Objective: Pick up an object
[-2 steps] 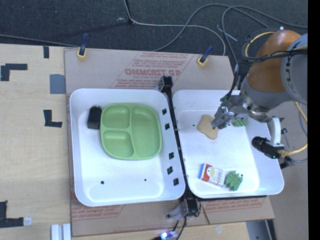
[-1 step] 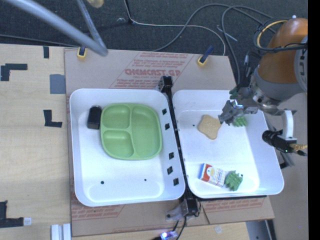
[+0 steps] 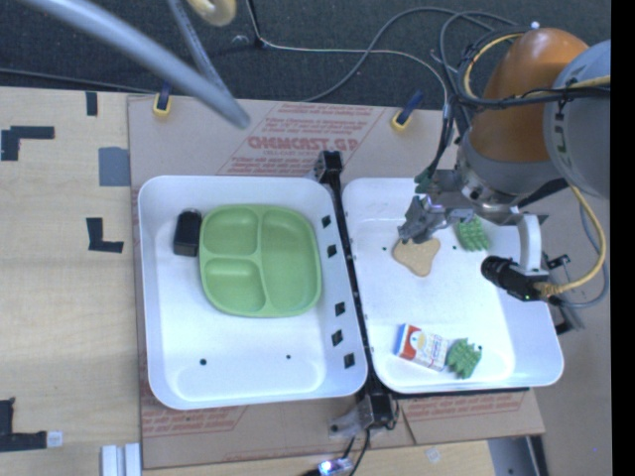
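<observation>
Reaching in from the right, the grey arm (image 3: pixel 516 157) with its orange band hangs over the upper part of the right bin (image 3: pixel 526 365). Gripper (image 3: pixel 419 228) sits low, directly above the upper edge of a tan flat cookie-shaped piece (image 3: pixel 417 257); dark fingertips appear to touch or nearly touch it, contact not clear. Whether the gripper is open or closed: cannot tell, the wrist body blocks the view. Nothing visibly held between its fingers.

Right bin contents: the tan piece upper-middle, lying on the bin floor; a green leafy toy (image 3: pixel 471 234) just right of the gripper, partly behind the arm hardware; a small white-and-red carton (image 3: pixel 421 346) near the front edge, lying flat, with a second green leafy toy (image 3: pixel 463 357) touching its right end.

Left bin (image 3: pixel 169 365): a light green divided plate (image 3: pixel 261 260) with three compartments, centre-upper area; a small black block (image 3: pixel 187 233) touching or just beside the plate's left rim.

Both bins rest on a cardboard sheet (image 3: pixel 298 137) with red print. Black cables (image 3: pixel 397 48) loop behind the arm.
</observation>
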